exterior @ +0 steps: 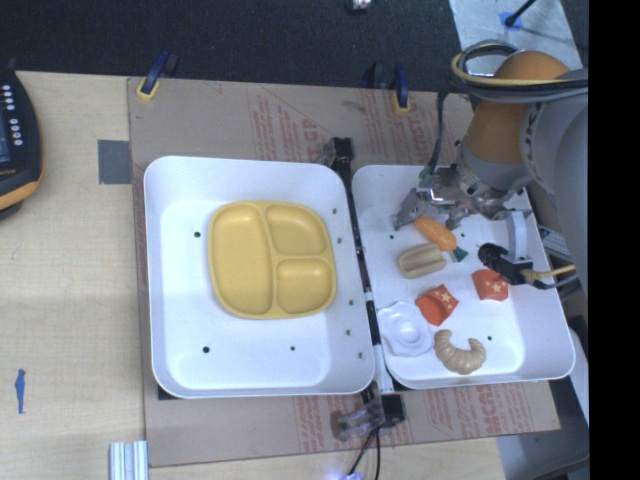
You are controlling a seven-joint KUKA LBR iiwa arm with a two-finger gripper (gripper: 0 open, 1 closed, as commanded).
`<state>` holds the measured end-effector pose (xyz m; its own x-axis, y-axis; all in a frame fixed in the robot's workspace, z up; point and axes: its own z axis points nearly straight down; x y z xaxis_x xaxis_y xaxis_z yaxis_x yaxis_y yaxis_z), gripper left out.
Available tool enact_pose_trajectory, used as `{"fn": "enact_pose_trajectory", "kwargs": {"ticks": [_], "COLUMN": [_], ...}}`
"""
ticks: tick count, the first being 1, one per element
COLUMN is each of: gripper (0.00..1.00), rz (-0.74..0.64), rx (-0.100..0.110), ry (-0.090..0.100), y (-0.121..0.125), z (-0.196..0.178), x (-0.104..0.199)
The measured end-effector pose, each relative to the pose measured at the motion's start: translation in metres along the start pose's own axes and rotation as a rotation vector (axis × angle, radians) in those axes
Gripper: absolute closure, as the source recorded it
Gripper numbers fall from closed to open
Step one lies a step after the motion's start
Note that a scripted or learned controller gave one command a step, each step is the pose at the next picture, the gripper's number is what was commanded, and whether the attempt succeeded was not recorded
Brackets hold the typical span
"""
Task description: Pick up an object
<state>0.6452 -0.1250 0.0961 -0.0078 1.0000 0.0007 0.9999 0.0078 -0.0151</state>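
Claw (432, 206) low in the right bin (540, 353), spread wide with nothing between its fingers, poised just above the carrot (436, 232), with the bread roll (421, 260) close below that; likely to close on air or nudge the carrot against the roll, given the crowding and the small rounded shapes. Further down the same bin, red pieces (437, 303), a white egg (404, 328) and a croissant (459, 352); in the left bin (175, 298), a yellow tray (271, 258). Both bins on brown cardboard (250, 108) over a wooden desk (60, 298), dark floor beyond.
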Motion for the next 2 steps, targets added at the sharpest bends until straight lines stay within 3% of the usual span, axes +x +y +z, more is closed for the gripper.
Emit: {"fn": "enact_pose_trajectory", "kwargs": {"ticks": [1, 2], "gripper": [1.00, 0.00], "rz": [0.000, 0.000], "rx": [-0.011, -0.010], "ry": [-0.003, -0.003], "y": [0.0027, 0.0026], "z": [-0.0208, -0.0203], "x": [-0.0022, -0.0022]}}
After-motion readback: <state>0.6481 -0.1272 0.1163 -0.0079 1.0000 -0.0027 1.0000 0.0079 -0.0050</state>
